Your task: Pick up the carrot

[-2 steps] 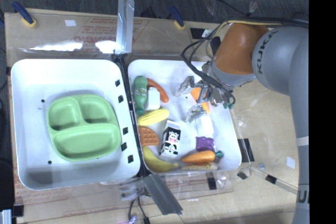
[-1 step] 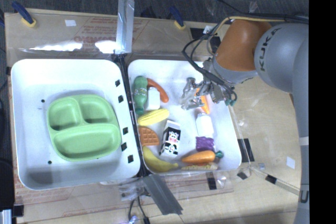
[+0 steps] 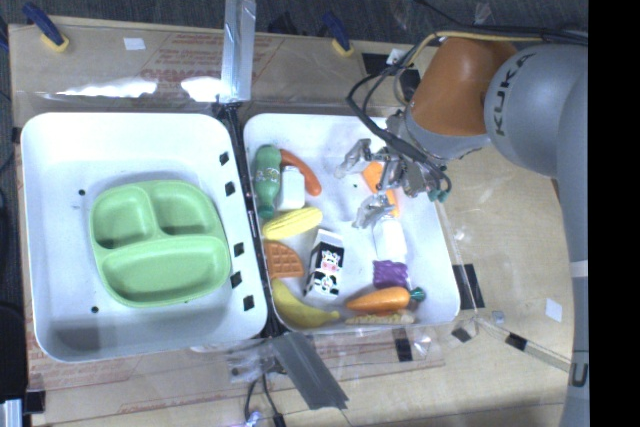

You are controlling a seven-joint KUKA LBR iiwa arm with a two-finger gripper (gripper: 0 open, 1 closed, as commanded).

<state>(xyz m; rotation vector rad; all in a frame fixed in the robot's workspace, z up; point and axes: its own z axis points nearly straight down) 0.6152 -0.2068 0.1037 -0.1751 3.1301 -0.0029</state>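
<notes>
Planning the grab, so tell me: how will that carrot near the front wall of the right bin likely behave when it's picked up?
The carrot looks like a smooth, rigid toy, so it probably stays stiff and may slip. Its rounded, tapered body could roll. It lies against the banana and the right bin wall, so neighbours may shift.

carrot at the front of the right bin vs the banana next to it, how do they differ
The carrot is orange with a green tip at its right end; the banana is plain yellow. The carrot lies nearly straight along the front wall of the right bin; the banana curves up toward the bin's left side. The carrot looks shorter and stubbier. Both lie flat at the front, nearly end to end.
</notes>
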